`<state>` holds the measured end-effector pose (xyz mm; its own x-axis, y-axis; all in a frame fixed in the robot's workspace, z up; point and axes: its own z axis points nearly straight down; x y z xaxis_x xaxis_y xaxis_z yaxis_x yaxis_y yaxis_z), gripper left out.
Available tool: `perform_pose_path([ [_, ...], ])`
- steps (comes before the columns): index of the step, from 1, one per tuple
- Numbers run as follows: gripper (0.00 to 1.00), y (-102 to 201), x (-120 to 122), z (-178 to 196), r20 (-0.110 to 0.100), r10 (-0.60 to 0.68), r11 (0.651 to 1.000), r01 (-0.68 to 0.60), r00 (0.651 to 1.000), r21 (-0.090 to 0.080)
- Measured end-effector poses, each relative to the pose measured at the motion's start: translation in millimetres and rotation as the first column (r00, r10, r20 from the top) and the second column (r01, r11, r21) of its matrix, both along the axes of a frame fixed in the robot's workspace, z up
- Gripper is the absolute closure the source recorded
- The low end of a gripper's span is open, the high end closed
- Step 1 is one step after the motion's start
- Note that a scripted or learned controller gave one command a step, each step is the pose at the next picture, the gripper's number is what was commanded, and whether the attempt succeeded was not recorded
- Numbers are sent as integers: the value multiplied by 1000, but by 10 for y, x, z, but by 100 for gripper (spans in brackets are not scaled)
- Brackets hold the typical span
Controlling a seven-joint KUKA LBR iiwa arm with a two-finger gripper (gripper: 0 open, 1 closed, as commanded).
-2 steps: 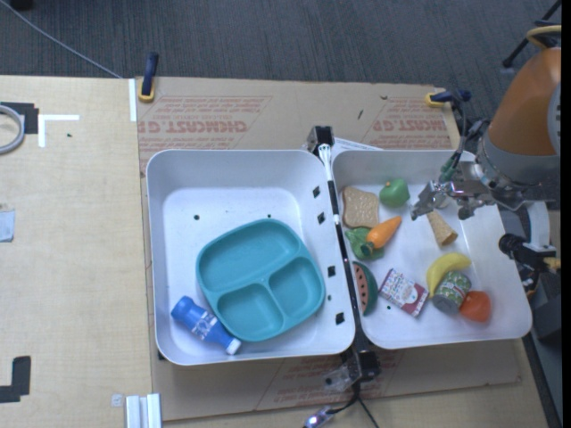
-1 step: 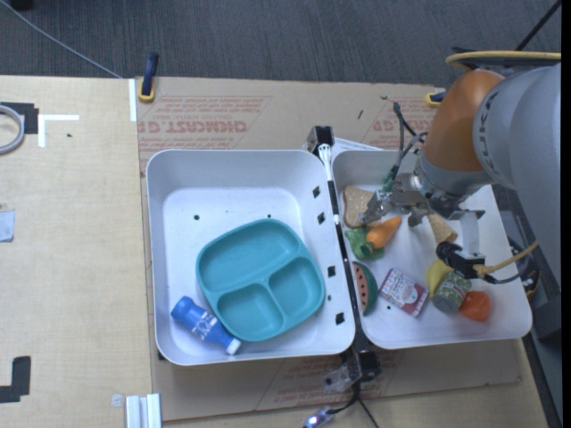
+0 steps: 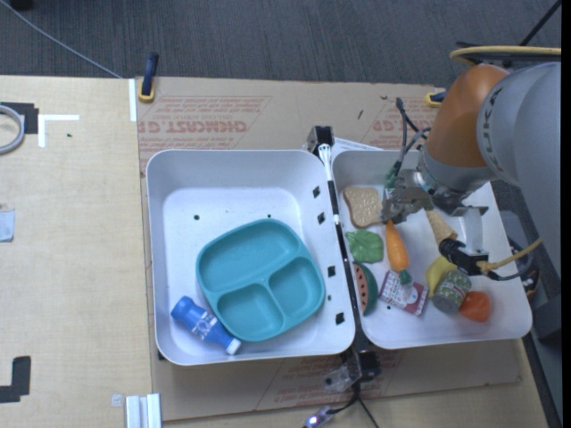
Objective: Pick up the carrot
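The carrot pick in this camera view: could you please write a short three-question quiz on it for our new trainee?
1. True or false: the carrot lies in the bin on the view's right.
2. Which item rests in the other bin beside the teal divided plate? A) blue bottle B) bread slice C) watermelon slice
3. Fill in: the gripper hangs near the carrot's ____ end.

Key: 1 true; 2 A, the blue bottle; 3 upper.
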<state>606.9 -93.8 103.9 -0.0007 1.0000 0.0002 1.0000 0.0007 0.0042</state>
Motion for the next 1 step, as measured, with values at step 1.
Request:
perform_pose_path([
  [1, 100, 297, -610, 881, -5, 1, 1000, -1, 1000, 0],
])
